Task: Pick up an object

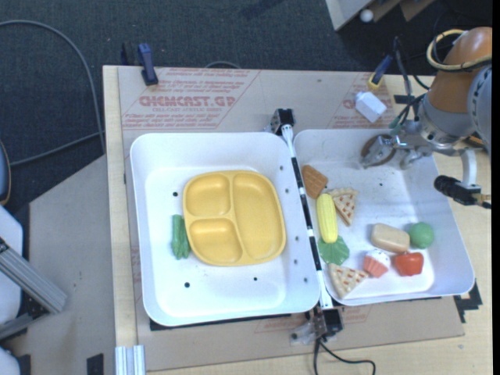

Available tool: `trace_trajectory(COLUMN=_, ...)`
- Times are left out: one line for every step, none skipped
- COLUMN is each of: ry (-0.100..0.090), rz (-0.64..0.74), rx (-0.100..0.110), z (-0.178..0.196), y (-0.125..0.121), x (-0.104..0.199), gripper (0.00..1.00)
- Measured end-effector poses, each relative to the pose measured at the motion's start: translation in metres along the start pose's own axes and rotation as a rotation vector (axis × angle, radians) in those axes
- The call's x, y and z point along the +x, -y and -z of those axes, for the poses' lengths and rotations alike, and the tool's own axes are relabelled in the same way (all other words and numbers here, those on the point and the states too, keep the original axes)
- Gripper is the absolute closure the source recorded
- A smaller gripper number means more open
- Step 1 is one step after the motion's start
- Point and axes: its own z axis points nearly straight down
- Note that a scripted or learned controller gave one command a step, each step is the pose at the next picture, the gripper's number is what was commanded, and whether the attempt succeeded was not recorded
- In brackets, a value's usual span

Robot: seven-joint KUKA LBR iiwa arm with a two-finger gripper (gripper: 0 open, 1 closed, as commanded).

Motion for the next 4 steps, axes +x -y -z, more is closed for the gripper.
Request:
trace_trajectory(ry=0.014, rz=0.001, rx=-0.008, z=0.01, y=-0.001, x=-0.004, gripper=1.0)
trace_trajectory(ry=0.008, rz=0.002, rx=-0.005, z=0.01, y=-0.001, x=-0.001, gripper=0.0)
trace_trajectory(ry=0.015, rz=-0.004, rx=-0.004, z=0.001, y=0.002, x=0.03, gripper=0.0)
trace_trajectory(ry=0.0, rz=0.0, rx=0.0, z=0.001, y=0.0, x=0.0, gripper=0.0)
